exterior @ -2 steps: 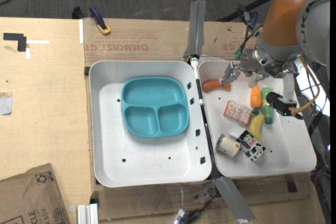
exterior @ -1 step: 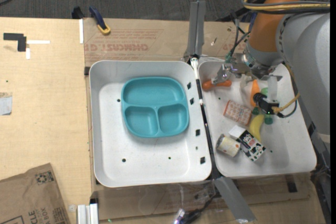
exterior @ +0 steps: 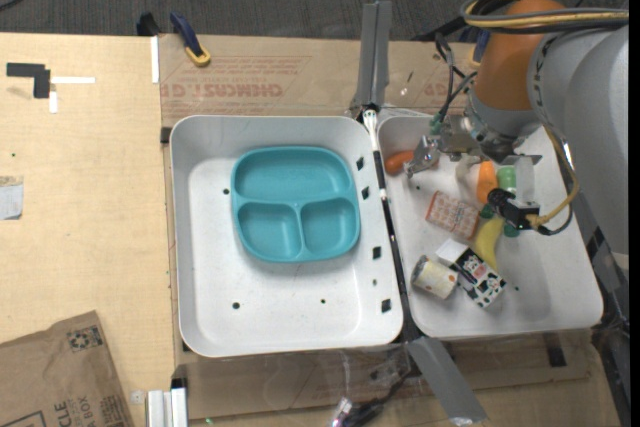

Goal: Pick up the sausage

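**Sausage at the right bin's far-left corner**

Wooden tabletop [exterior: 80, 245] carries two white bins side by side, with grey carpet beyond. We see the sausage [exterior: 398, 160], a small orange-red piece, lying in the right bin [exterior: 560, 305] near its far-left corner, close to the wall that divides the bins. Just beside it on the right hangs the gripper [exterior: 428, 153], low over the bin; we cannot tell whether it is open or closed, and nothing shows between its tips. Nearer us in the same bin lie a red-patterned packet [exterior: 450, 212], a yellow banana [exterior: 488, 237], a cream cylinder [exterior: 435, 277] and a black-and-white box [exterior: 480, 277]. An orange piece [exterior: 486, 181] sits close under the wrist. We see the left bin [exterior: 200, 295] holding a teal divided plate [exterior: 296, 203].
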Controlling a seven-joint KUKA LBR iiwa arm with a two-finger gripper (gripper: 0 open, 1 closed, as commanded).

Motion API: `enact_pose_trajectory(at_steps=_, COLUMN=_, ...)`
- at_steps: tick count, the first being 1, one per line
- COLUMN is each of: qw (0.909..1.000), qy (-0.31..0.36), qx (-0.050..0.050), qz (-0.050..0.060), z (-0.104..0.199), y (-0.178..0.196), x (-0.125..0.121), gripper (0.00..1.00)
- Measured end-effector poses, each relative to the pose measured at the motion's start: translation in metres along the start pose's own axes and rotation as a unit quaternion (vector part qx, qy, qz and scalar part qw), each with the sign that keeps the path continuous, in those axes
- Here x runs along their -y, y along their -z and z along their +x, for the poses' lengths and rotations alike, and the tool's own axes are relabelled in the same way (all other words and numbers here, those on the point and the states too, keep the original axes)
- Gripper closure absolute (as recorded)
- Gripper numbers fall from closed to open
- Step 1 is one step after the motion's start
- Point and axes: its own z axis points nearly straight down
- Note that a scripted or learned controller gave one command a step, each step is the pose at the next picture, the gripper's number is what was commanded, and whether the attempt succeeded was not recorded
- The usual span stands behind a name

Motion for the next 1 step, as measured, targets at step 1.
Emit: enact_pose_trajectory(at_steps=1, qw=1.0, qy=-0.001, qx=0.0, qz=-0.001, z=-0.0008, y=0.0096, x=-0.0003, gripper=1.0)
